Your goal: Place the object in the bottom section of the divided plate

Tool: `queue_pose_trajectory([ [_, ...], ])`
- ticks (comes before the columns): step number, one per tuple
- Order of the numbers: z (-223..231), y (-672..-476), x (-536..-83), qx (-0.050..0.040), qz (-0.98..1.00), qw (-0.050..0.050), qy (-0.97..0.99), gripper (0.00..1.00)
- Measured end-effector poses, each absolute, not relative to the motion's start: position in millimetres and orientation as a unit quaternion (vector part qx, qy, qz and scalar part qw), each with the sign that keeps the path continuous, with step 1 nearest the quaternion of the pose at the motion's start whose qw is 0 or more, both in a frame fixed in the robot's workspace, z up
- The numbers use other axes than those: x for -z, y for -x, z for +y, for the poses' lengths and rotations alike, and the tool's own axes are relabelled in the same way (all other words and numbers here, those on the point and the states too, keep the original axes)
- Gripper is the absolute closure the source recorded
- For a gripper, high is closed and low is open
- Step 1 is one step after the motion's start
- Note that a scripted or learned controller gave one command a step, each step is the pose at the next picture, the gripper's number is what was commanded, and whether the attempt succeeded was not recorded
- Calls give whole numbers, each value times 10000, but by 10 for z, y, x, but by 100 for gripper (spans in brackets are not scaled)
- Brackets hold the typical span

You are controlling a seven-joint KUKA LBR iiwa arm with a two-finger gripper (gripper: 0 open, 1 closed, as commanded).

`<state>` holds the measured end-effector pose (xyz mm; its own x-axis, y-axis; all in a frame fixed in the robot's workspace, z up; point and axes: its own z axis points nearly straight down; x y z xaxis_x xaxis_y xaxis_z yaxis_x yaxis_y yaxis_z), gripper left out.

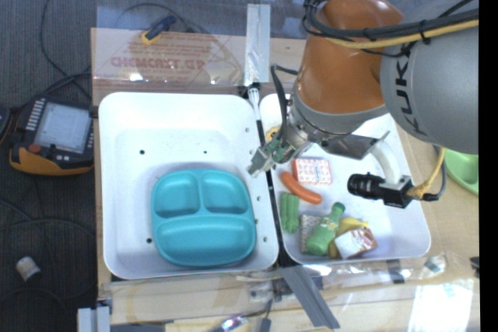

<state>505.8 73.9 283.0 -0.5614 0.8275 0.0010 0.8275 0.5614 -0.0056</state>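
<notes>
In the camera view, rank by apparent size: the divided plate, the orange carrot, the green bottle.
1. Divided plate, by far the largest.
2 and 3. Green bottle and orange carrot look similar in length; the bottle seems thicker, so too close to rank firmly.

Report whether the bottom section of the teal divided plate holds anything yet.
Empty. The divided plate in the left bin shows bare teal in its large bottom section; the toy food lies in the right bin.

Even, fairly bright overhead light is washing the scene — the white bins (187,109) are verging on overexposed, hiding surface detail. The arm (366,58) is casting only soft shadow beneath itself. Glare is streaking the clear sheet (167,62) behind them, and the whole picture is looking slightly soft and grainy
</notes>
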Motion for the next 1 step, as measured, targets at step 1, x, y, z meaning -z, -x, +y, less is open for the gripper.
queue_pose_trajectory([
  [1, 307, -4845, -2616, -31, -8917, 21, 4527, 100],
])
